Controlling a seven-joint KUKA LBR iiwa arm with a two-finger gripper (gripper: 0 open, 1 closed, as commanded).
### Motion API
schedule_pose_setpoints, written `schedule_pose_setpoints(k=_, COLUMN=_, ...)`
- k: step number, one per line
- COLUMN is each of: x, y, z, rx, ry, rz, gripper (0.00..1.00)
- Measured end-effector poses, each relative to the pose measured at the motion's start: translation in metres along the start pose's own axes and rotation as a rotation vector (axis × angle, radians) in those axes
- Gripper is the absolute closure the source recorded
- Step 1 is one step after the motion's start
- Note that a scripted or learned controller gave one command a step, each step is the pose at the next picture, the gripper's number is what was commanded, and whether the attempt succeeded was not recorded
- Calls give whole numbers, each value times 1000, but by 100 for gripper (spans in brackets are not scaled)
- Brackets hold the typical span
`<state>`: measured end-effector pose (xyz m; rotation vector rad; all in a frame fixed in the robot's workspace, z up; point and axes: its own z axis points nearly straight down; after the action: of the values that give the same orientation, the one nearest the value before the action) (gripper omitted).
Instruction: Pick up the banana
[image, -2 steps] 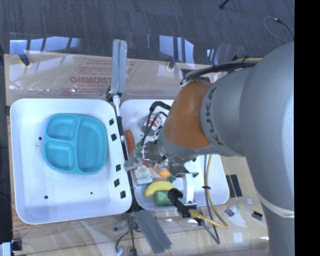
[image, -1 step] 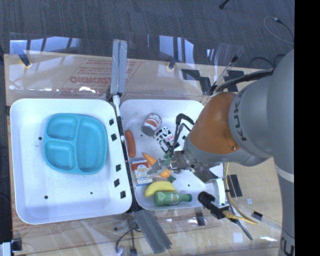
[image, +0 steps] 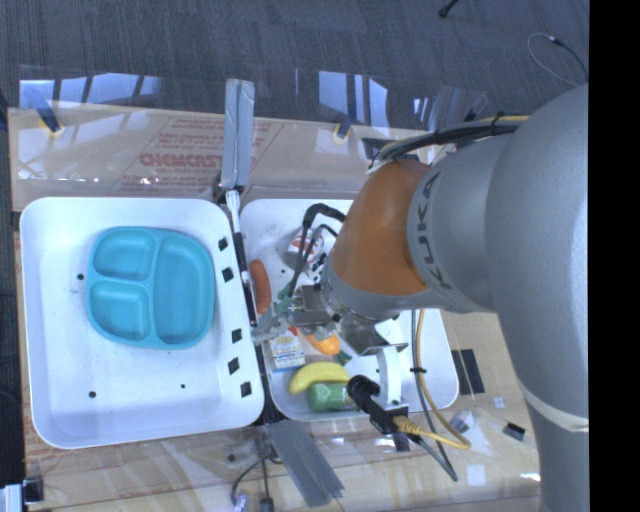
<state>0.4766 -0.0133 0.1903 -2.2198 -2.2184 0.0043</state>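
Yellow banana (image: 318, 376) — curved, lying flat, near the right bin's front edge, touching a green item

Arm (image: 470, 230) covers most of right bin (image: 262, 215). Small items beneath wrist too jumbled to identify. Arm's bulk cut off at right edge.

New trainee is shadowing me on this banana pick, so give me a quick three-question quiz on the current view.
1. True or false: the banana lies in the right bin.
2. What sits in the left bin? A) blue divided plate B) banana C) green item
3. What green thing touches the banana's near side?

Key: 1 true. 2 A, the blue divided plate. 3 The green item; what it is cannot be told.
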Motion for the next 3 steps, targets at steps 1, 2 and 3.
schedule_pose_setpoints(k=1, x=-20, y=37, z=0, rx=1, ry=-1, rz=291, gripper=0)
schedule_pose_setpoints(k=2, x=-14, y=103, z=1, rx=3, ry=0, rz=510, gripper=0)
schedule_pose_setpoints(k=3, x=-73, y=132, z=-51, rx=0, ry=0, rz=444, gripper=0)
